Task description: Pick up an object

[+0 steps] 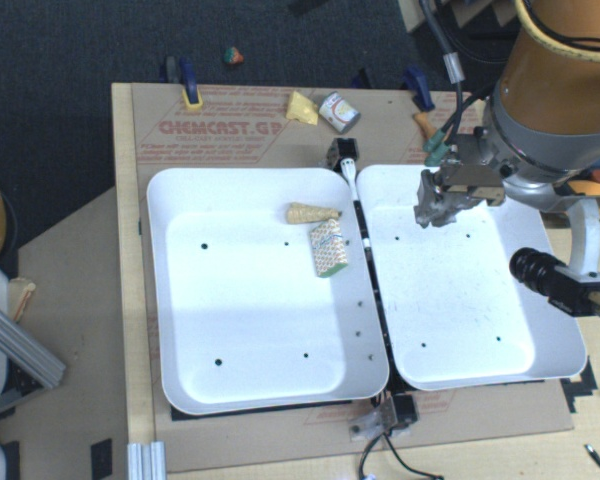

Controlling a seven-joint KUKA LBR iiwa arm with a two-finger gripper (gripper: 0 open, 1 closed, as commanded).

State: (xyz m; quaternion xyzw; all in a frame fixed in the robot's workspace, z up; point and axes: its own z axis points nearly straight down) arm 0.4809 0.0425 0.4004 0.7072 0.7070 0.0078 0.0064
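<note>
Your tool (432, 213) hangs over the far part of the right bin (480, 363), and the things worth picking lie the other way, across the divide in the left bin (190, 298). That sideways gap is what the coming move turns on: you would have to carry the tool leftward past the two touching rims before any descent makes sense.

In the left bin's far right corner sit two items, touching or nearly so. The tan roll (311, 213) is a short, rough-looking cylinder with its long axis running left to right, roughly along the bin's far wall. Just nearer the camera is the patterned packet (328, 247), flat, soft-looking, speckled green on white, its long axis running near to far and slightly tilted. It looks likely to crumple under a pinch, while the roll seems firmer.

You cannot tell from this angle whether the tool is parted or closed; nothing is visibly in it.

On the brown surface (230, 128) beyond the bins lie a yellow wedge (302, 109) and a small box (339, 112).
</note>
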